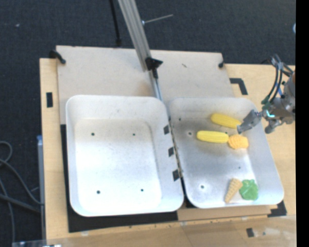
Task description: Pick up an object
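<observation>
1. Corn cob, upper one (pixel 225 120): lying in the far part of the bin on the view's right (pixel 211 169), pointing its right end towards the gripper (pixel 256 125).
2. Corn cob, lower one (pixel 212 136): lying just beside the first, nearer the camera, roughly parallel to it, slightly apart.
3. Orange-yellow lump (pixel 238 142): sitting at the right end of the lower cob, touching it or very nearly.
4. Gripper: reaching in over the right rim of that bin, hanging spread and released, grasping nothing; one finger (pixel 249 121) slanting down towards the gap between the upper cob and the lump, looking close to both, though whether touching is not possible to tell.
5. Arm (pixel 287 101): entering at the view's right edge, trailing cables above the wrist.
6. Tan cone (pixel 233 190) and green piece (pixel 249 189): lying together in the near right corner of the same bin, touching, well apart from the gripper.
7. Bin on the view's left (pixel 118 153): sitting beside the other, rims meeting at the middle.
8. Metal post (pixel 135 27): rising at a slant behind the bins.
</observation>
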Available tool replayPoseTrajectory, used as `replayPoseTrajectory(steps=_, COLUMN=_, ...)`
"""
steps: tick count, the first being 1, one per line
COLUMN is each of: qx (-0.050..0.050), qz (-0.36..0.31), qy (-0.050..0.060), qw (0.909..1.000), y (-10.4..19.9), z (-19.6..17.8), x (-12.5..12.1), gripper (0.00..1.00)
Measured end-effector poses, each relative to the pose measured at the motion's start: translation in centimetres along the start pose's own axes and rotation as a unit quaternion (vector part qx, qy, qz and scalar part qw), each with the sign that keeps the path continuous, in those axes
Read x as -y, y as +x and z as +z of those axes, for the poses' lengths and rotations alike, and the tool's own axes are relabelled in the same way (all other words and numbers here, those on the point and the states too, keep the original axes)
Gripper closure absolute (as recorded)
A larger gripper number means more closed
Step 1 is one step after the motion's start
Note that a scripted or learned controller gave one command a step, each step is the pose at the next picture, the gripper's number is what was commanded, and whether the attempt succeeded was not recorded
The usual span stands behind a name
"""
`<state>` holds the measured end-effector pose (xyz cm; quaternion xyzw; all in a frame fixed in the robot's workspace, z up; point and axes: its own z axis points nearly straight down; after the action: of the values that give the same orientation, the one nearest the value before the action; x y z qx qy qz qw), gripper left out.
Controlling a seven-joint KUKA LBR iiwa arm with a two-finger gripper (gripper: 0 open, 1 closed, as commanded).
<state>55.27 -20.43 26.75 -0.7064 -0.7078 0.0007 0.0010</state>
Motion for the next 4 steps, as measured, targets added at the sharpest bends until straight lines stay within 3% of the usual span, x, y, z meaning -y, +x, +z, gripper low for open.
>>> replayPoseTrajectory(steps=1, qx=0.001, qz=0.0, qy=-0.002, qw=1.0, y=0.0, z=-0.2, x=-0.1, gripper=0.0)
replayPoseTrajectory(steps=4, qx=0.001, qz=0.002, qy=0.0, qw=1.0, y=-0.7, z=16.9, x=-0.3, gripper=0.0)
